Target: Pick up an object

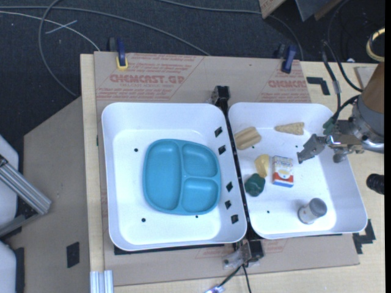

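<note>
Hovering gripper (322, 146) was seen above right bin (348, 191), jaws spread wide, nothing held. Carton (282, 170) lay just beside. Risk judged: carton toppled if clipped by descending finger.

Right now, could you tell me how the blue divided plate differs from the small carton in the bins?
The blue divided plate lies in the left bin; the small carton lies in the right bin. The plate is far larger and plain blue; the carton is white with red and orange print. The plate is rounded; the carton boxy. Both lie flat, untouched.
</note>
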`<state>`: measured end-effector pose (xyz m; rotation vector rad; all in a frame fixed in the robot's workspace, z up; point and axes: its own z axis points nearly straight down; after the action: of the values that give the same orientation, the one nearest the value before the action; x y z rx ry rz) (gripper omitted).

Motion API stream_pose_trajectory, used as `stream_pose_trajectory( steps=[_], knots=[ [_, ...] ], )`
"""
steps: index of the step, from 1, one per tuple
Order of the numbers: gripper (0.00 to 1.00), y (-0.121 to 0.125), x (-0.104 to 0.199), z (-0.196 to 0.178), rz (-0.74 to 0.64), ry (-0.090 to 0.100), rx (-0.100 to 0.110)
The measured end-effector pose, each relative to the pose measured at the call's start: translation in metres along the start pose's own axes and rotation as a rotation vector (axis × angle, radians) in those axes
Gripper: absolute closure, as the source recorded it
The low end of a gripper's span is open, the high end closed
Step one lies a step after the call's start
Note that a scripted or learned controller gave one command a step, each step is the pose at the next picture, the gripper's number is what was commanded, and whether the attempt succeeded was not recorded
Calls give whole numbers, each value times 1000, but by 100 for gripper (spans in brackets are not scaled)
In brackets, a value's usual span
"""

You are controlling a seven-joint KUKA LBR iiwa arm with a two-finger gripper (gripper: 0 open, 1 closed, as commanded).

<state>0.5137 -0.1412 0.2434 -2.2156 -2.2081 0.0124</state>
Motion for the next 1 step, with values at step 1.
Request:
stream_pose_trajectory(
  steps=[1],
  knots=[
    [0,2,1,-7,-4,-3,-14]
  ],
)
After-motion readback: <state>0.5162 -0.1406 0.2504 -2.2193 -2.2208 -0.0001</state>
